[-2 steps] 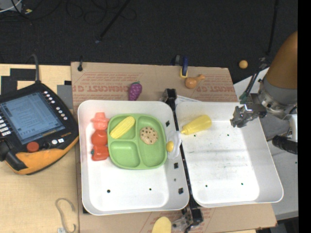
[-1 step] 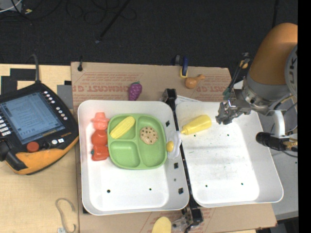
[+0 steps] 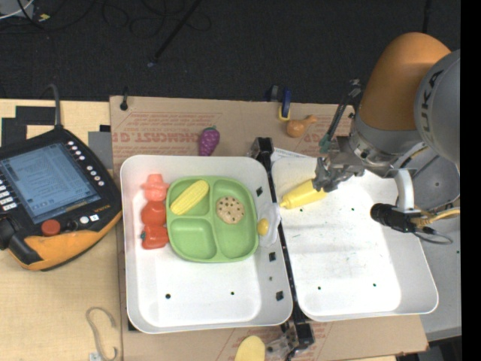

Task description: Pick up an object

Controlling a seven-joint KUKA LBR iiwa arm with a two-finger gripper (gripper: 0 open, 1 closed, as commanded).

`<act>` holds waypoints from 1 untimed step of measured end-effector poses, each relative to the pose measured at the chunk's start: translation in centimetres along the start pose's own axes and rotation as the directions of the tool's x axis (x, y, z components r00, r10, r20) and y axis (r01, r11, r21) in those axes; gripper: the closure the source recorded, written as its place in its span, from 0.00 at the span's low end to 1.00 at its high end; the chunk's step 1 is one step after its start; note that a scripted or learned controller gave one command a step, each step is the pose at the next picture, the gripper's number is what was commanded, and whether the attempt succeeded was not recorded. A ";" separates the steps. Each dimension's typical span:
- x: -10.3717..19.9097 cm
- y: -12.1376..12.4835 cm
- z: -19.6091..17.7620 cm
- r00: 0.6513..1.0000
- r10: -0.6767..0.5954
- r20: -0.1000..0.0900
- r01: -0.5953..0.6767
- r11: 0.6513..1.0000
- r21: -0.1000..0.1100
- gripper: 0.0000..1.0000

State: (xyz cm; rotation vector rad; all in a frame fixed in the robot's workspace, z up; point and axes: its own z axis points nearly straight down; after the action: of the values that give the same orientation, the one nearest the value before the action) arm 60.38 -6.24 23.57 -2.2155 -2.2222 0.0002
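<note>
Lying at the near edge of the worktop [image 3: 60,307], just below the seam between the two bins, a small yellow object [image 3: 250,347] sits outside either container and well out of play. Farther in, the left bin [image 3: 195,307] carries a green divided plate [image 3: 213,219] with a toy corn cob [image 3: 188,196] and a cookie [image 3: 230,210] in separate compartments, and a red figure [image 3: 154,213] stands just beside the plate's left rim. Across the divider, the right bin [image 3: 361,277] is mostly bare, which gives the arm room to work. At its upper left, a yellow bottle-shaped toy [image 3: 301,195] lies tilted near the divider, and the gripper [image 3: 325,180] appears to touch its upper end; whether the jaws are spread or closed cannot be made out, so no hold can be claimed. Beyond the bins, a purple grape toy [image 3: 209,140] and an orange duck-like toy [image 3: 299,125] rest on the cardboard backing.
</note>
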 end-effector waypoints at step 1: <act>4.8 0.5 0.7 1.000 0.000 0.000 0.000 1.000 0.001 1.00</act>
State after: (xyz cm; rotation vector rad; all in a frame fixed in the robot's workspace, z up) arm 60.87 -1.46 22.91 -2.2153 -2.2217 0.0013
